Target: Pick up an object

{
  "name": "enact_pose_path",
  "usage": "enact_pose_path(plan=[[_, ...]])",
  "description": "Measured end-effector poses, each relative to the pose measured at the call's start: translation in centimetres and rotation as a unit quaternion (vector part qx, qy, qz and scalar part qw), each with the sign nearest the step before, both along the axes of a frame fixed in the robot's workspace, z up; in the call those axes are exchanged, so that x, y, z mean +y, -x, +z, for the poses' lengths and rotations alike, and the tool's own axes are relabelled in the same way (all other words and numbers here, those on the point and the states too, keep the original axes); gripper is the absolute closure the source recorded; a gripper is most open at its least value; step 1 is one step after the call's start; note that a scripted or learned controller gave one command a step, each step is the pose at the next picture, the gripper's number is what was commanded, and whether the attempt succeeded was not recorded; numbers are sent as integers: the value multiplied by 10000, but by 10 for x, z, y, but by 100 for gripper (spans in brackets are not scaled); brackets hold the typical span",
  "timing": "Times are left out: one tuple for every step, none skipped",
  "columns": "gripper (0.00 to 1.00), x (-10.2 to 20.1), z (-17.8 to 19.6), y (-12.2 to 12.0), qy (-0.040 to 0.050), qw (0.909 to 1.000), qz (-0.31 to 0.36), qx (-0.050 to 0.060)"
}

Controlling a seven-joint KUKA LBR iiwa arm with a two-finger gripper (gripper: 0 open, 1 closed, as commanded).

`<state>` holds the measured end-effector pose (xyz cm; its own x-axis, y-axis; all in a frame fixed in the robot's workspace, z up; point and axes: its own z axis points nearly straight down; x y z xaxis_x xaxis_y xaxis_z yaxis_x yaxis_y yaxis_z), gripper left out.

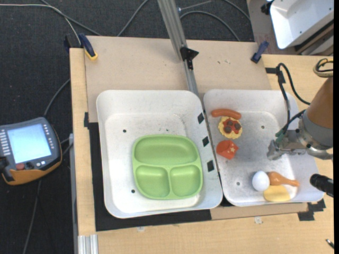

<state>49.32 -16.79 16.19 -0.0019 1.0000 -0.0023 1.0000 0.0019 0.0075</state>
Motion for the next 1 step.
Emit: enact_pose_path(plan=[[100,-6,45,-3,0,10000,-5,6]])
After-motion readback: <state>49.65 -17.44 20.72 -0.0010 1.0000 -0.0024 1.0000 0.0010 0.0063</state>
